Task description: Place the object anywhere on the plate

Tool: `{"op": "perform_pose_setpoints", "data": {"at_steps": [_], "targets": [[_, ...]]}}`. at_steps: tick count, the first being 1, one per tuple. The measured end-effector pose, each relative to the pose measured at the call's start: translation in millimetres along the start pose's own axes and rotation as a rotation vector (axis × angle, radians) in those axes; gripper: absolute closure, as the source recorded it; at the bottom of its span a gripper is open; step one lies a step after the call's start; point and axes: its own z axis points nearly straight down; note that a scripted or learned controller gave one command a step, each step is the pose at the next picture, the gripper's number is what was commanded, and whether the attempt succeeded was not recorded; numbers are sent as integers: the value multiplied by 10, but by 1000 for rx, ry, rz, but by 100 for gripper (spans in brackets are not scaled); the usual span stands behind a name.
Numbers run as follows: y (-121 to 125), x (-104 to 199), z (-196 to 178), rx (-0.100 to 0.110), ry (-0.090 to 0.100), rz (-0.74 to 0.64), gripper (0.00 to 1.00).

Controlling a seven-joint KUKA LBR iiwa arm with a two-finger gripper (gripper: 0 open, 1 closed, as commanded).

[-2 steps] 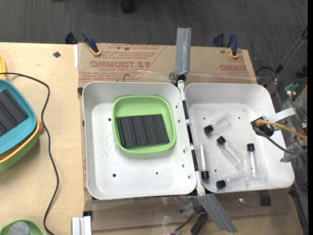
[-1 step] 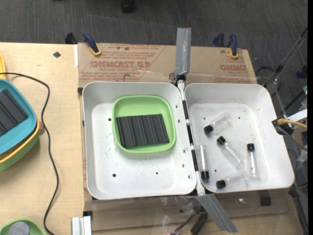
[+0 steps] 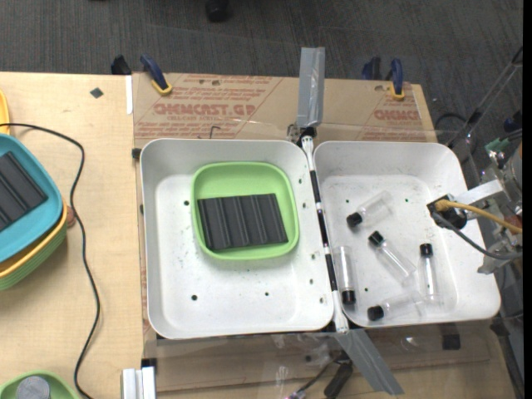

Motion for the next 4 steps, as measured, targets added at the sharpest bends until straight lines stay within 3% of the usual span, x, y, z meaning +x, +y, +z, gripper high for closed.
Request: {"op": "perform_pose_setpoints", "data": {"at_steps": [1,2,3,4], "targets": [[-794,167,-578,-3,2,0,0],[-536,104,-217,-2,-1,5,0],[-832,173,-46,-2,0,-2,0],[-299,56,108,-1,-1,5,0]]}}
